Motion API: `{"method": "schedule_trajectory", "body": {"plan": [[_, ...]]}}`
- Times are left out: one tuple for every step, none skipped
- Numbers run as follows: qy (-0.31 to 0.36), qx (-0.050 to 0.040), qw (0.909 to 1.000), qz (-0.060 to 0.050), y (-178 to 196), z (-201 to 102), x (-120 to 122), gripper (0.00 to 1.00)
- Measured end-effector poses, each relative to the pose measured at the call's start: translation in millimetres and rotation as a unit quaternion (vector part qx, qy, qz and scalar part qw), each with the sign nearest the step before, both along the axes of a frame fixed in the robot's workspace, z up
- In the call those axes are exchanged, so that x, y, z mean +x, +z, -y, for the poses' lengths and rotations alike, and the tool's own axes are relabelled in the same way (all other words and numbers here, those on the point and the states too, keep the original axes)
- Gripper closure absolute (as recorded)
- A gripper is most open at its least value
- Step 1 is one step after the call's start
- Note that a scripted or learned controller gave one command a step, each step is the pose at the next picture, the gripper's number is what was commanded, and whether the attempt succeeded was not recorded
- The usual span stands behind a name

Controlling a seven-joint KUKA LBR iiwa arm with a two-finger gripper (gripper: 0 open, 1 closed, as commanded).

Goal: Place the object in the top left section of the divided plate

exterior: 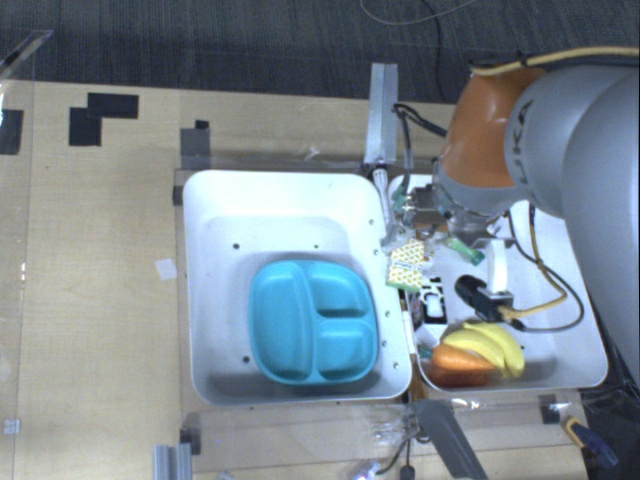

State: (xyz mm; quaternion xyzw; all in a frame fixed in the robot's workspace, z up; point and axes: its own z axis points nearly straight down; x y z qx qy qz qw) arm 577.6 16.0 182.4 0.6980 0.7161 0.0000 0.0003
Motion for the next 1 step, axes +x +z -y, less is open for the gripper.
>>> {"method": "schedule_trajectory", "body": {"plan": [[0.086, 0.0, 0.9963, 0.0, 0.1, -59.3, 3.9, 1.0]]}}
